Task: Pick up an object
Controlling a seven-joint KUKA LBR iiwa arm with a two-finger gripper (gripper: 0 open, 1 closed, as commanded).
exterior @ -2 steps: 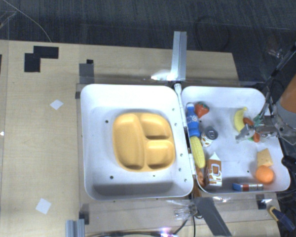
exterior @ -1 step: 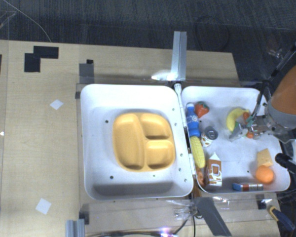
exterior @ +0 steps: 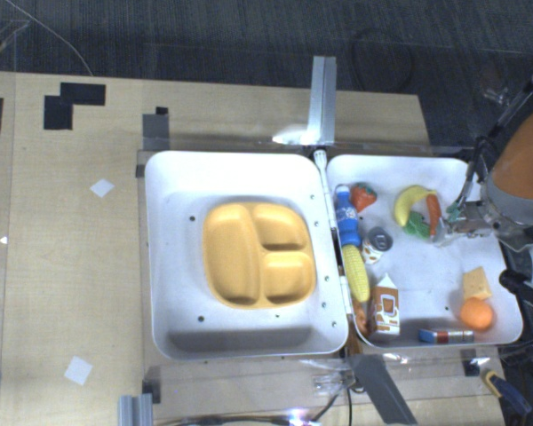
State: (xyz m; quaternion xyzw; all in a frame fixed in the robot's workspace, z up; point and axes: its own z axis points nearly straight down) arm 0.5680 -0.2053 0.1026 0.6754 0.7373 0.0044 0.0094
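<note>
Claw [exterior: 453, 223], fingers too small to judge apart or together, hangs at the right bin's [exterior: 400, 162] right side, just beside the upright orange-red carrot [exterior: 433, 211] and green piece [exterior: 417, 225], with the yellow banana [exterior: 410, 199] immediately beyond them to the view's left.

The arm [exterior: 522, 162] is cut off by the right edge, so most of its body is not shown. The pincer [exterior: 457, 220] is blurred against the right bin's [exterior: 409, 162] floor — how it stands cannot be told. The small round grey thing [exterior: 379, 240] beside the corn cob [exterior: 356, 272] is too small to be identified. The carton's [exterior: 385, 306] print cannot be read.
</note>
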